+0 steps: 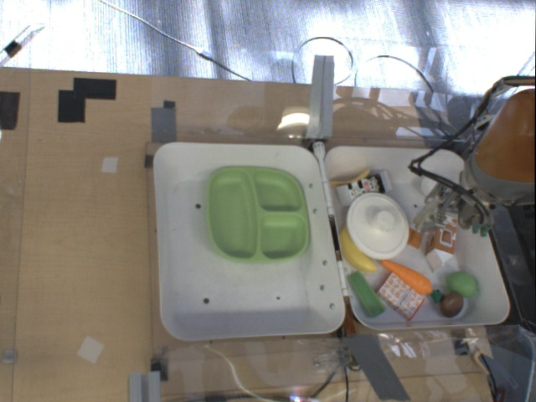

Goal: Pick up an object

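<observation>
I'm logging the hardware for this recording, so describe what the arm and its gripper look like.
The arm enters from the right as a rounded grey body with a broad orange band above the wrist. Black cables loop off its side toward the right bin. Below it, the gripper is a compact grey and metallic assembly; its details are too small to make out.
</observation>
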Available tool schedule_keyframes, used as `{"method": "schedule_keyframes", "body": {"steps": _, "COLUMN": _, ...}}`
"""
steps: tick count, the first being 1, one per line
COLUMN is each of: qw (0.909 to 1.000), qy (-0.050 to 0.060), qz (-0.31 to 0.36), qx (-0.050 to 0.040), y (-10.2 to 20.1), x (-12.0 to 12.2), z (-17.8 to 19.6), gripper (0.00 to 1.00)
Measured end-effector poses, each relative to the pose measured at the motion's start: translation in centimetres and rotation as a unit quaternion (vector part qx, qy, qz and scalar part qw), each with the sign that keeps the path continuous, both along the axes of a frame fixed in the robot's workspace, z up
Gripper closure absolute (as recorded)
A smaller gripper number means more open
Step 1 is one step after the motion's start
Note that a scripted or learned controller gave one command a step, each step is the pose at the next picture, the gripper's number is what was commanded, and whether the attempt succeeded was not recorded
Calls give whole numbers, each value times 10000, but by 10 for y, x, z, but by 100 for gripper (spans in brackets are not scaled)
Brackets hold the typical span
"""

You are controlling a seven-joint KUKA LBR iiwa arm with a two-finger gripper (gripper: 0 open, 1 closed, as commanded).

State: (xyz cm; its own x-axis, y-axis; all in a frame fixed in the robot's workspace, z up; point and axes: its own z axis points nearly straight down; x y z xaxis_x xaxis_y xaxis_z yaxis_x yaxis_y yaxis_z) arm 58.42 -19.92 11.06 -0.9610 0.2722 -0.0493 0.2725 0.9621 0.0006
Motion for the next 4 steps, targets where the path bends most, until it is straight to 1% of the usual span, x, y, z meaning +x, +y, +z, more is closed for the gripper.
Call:
{"method": "schedule_keyframes", "body": {"steps": 1, "qw": 10000, "qy": 10, "qz": 2, "qx": 3, "y": 0, "x": -1, "z": -1, "gripper": 0}}
{"method": "schedule_keyframes", "body": {"steps": 2, "qw": 9984, "qy": 163, "qz": -540, "qx": 67, "y": 2, "x": -4, "z": -21, "gripper": 0}}
{"method": "schedule_keyframes", "body": {"steps": 3, "qw": 9987, "qy": 64, "qz": -510, "qx": 39, "y": 2, "x": 1, "z": -5, "gripper": 100}}
{"method": "schedule_keyframes", "body": {"steps": 4, "qw": 9876, "qy": 150, "qz": -1561, "qx": 105, "y": 39, "x": 58, "z": 68, "gripper": 100}}
